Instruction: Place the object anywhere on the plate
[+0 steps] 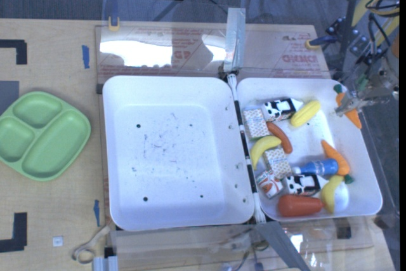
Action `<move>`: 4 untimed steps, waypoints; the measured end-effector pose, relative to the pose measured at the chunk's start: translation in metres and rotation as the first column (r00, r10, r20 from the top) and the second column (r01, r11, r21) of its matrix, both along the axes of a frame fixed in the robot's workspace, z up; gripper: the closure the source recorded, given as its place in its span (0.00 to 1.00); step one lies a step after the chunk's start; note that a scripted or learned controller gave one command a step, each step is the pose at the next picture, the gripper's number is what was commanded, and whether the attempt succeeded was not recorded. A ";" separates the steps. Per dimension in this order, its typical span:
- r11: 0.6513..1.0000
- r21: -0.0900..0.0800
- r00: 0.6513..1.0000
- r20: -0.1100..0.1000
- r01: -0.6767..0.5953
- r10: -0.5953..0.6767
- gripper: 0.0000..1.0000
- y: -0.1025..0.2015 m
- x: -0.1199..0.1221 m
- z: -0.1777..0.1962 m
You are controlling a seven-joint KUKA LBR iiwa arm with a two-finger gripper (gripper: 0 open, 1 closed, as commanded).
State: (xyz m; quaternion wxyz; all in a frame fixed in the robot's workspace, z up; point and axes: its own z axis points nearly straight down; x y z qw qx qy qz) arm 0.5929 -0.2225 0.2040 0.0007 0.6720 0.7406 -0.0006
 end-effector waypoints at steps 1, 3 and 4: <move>0.981 0.003 0.981 -0.004 0.196 -0.196 1.00 0.076 -0.033 -0.006; 0.929 0.001 0.929 -0.005 0.371 -0.371 1.00 0.141 -0.015 0.008; 0.929 0.000 0.929 -0.006 0.370 -0.370 1.00 0.142 -0.014 0.016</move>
